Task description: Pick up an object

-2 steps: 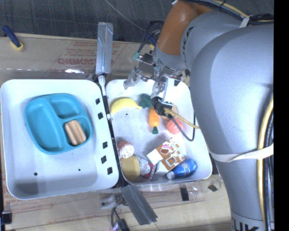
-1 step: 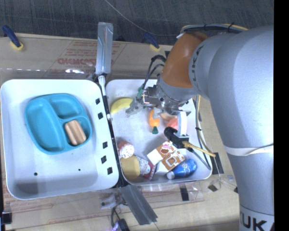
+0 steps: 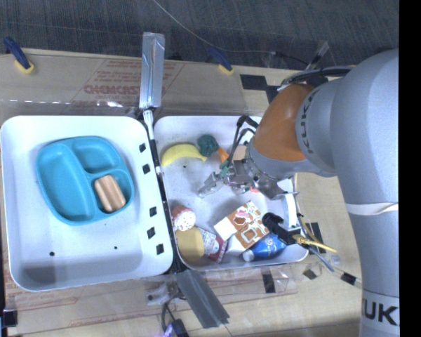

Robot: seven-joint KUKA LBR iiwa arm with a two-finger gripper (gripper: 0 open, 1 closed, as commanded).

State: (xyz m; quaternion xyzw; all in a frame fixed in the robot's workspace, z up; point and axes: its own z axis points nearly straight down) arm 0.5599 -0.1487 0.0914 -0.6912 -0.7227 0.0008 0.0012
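Dark carpet lies beyond a cardboard-topped bench (image 3: pixel 70 72) that bears two white bins side by side. The left bin (image 3: pixel 14 209) holds a blue divided plate (image 3: pixel 63 181), lying flat, with a brown roll (image 3: pixel 109 192) in its near right compartment; I'd guess this side is meant for receiving things.

The right bin (image 3: pixel 196 121) is the crowded one. A yellow banana (image 3: pixel 181 153) lies near its far left corner, with a dark green lump (image 3: pixel 208 144) just beside it. Along the near wall sit a red-and-white ball (image 3: pixel 184 219), a tan round thing (image 3: pixel 189 244) touching it, a printed carton (image 3: pixel 242 225) lying flat, and a blue-and-white bottle (image 3: pixel 268 248) on its side.

The gripper (image 3: pixel 214 183) hangs low over the bare middle of this bin, between the banana and the carton and apart from both. It carries nothing that I can make out, and I cannot tell whether it is spread or pressed together. The grey arm (image 3: pixel 323 125) leans in from the right.

No pick has landed yet, by my reading. Any loose item would serve, and the banana and the carton are closest.
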